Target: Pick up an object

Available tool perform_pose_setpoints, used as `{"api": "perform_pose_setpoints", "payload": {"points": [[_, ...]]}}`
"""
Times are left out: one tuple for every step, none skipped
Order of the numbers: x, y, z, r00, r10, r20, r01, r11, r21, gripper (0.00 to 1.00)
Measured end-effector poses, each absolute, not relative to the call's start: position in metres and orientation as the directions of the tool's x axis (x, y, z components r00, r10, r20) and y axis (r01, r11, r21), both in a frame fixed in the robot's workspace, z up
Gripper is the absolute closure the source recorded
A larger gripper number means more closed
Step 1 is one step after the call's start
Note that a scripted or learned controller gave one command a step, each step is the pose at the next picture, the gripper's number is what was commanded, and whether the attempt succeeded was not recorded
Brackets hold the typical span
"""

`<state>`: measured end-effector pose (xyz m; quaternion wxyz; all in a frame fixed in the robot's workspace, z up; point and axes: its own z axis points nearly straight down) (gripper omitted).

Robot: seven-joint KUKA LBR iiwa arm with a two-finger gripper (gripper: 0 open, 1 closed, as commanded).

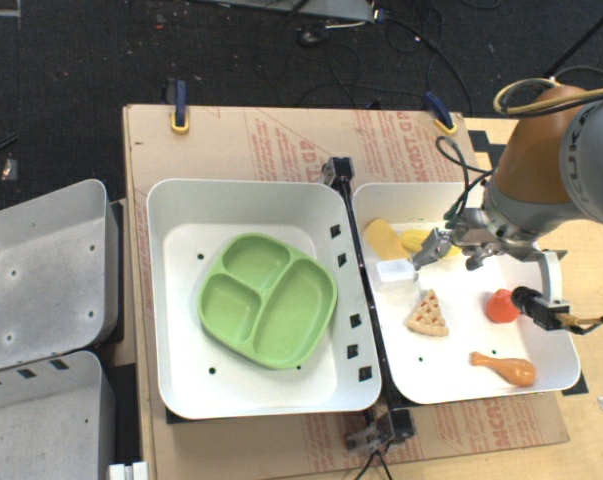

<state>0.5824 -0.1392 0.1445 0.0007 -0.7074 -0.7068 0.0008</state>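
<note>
The gripper (428,249) hangs over the upper part of the right bin (556,376); whether it is wide or narrow cannot be told. A yellow block (384,237) lies just beside it, on the side away from the arm. A pizza slice toy (427,314) lies below it, toward the bin's near edge. A red toy (501,307) and a drumstick toy (504,367) sit farther off, under the wrist.

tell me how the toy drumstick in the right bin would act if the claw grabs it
The drumstick looks like smooth moulded plastic, so probably stiff and light. Its rounded, tapered shape may slip from a pinch or roll when nudged. It lies flat near the right bin's front wall, likely limiting approach.
</note>
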Motion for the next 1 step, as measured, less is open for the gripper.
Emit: {"api": "perform_pose_setpoints", "payload": {"points": [[0.5870, -0.1401, 0.1128, 0.001, 1.000, -0.002, 1.000, -0.001, 0.014, 0.00]]}}
